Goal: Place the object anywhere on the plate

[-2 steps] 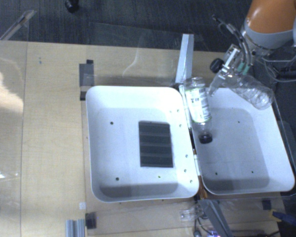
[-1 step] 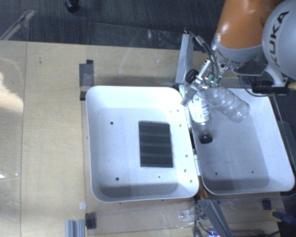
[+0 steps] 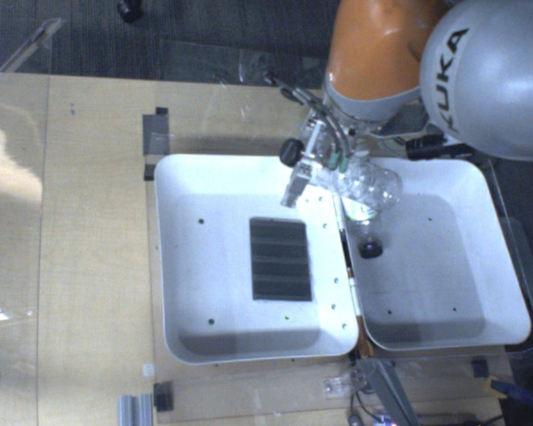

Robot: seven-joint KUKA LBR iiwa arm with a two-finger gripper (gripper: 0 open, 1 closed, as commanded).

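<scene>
The object (image 3: 369, 188) looks like a clear plastic thing, maybe a cup or small bottle lying on its side. It's glossy and see-through with a little green bit near one end, and it's right at the gripper (image 3: 336, 169), over the upper left corner of the right bin (image 3: 480, 238). I honestly can't tell whether it's between the fingers or just sitting beside or under them, because the transparent plastic blurs into the white bin and the wrist hardware. Same for the fingers themselves: can't tell if they're spread or closed from this angle.

The plate (image 3: 281, 259), as far as I can judge, is the dark rectangular slab with ridges across it, matte and flat, lying in the middle of the left bin (image 3: 195, 264). Nothing is on it. So my read is the placing isn't done yet: the object still has to get over the divider between the bins and down onto that slab.

There's also a small dark round knob-like thing (image 3: 369, 249) on the right bin's floor, just below the clear object. Both bins are shallow, smooth white plastic with rounded corners and a few tiny holes. They sit on a pale wood-look worktop (image 3: 89, 264).
</scene>
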